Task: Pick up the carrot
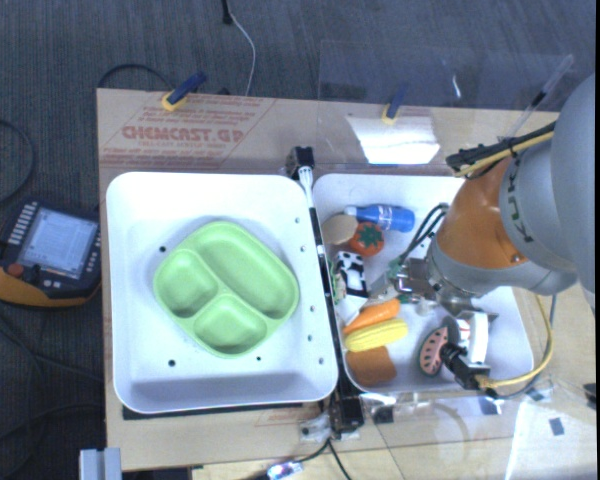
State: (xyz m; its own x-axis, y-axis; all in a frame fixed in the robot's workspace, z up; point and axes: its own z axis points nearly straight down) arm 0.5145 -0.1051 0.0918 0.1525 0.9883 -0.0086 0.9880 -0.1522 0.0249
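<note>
Two white bins side by side on the surface point(180, 133). Left bin point(140, 368) holds a green divided plate point(225, 286), approx. center. Right bin point(515, 343) is cluttered: carrot point(372, 315) lies tilted near bin center, a yellow piece point(376, 335) just beside it at 6 o'clock, a brown piece point(372, 366) below that. Blue-capped bottle point(382, 216) at 12 o'clock, strawberry-like toy point(368, 238) under it. Arm enters from 3 o'clock; tool point(460, 340) sits at 3 o'clock of the carrot, apart from it, w/ a pink sandal-like item point(432, 350) just beside it.
</note>
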